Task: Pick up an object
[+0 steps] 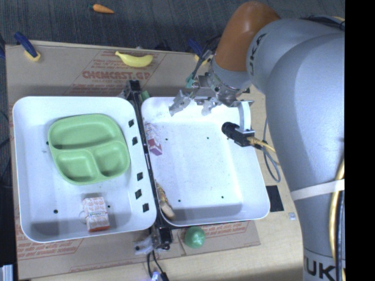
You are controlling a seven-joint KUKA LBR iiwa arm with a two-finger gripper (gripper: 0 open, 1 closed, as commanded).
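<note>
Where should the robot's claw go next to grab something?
Probably down and toward the left wall of the right bin, where a small pink packet lies. The gripper hangs over that bin's top edge with nothing between its fingers, and the packet looks like the nearest thing to it.

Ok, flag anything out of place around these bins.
Three things lie outside the bins: a banana on the cardboard behind them, a green ball at the front edge, and a small orange piece on the dark floor beyond.
</note>
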